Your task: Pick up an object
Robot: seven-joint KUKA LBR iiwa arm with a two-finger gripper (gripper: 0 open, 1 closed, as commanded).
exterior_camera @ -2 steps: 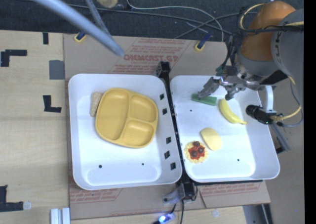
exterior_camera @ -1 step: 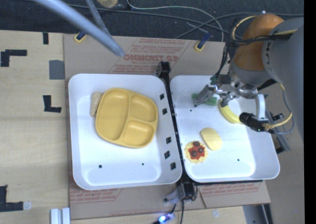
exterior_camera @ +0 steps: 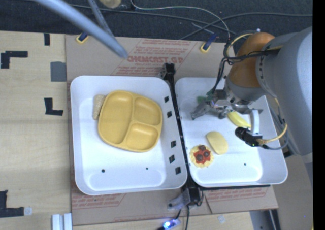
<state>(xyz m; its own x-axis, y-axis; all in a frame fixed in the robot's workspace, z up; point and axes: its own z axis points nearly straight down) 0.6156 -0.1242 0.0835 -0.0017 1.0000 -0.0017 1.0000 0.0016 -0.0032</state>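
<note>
In the right bin point(exterior_camera: 264, 177) lie three small things: a yellow banana-like piece point(exterior_camera: 237, 119), a pale yellow oval piece point(exterior_camera: 218, 142) and a small round toy with red topping point(exterior_camera: 201, 156). My gripper point(exterior_camera: 205, 107) hangs low over the bin's bare upper left floor. It is just left of the banana-like piece and above the oval one. The arm's orange band point(exterior_camera: 248, 66) sits behind it at the upper right. I see nothing caught in the gripper.
The left bin point(exterior_camera: 122, 179) holds a yellow divided plate point(exterior_camera: 130, 121) with a beige slab point(exterior_camera: 97, 106) tucked under its left edge. A black ridge point(exterior_camera: 175, 122) separates the bins. Cables point(exterior_camera: 264, 140) trail from the wrist over the right bin's right side.
</note>
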